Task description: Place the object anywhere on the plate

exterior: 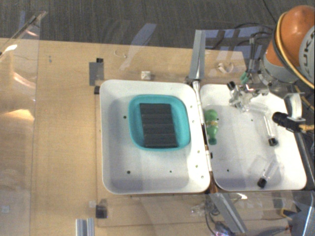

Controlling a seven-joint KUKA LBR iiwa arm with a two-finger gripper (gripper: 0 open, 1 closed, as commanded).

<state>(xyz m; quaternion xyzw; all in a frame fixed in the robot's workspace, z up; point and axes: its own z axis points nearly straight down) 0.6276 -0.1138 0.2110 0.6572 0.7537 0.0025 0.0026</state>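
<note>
A teal plate [183, 127] lies in the left bin [118, 171]. A dark grey ribbed block [157, 125] rests flat on the plate's middle. In the right bin [236, 176], a small green object [212, 124] lies against the left wall. My gripper [266, 162] hangs over the right bin's right half, well to the right of the green object. Its two clear fingers with black tips [271, 141] are spread wide apart, and nothing is between them.
The grey and orange arm [295, 38] reaches in at the top right, with cables and a metal fitting [243, 93] over the right bin's far edge. A metal divider post [198, 58] stands between the bins at the back.
</note>
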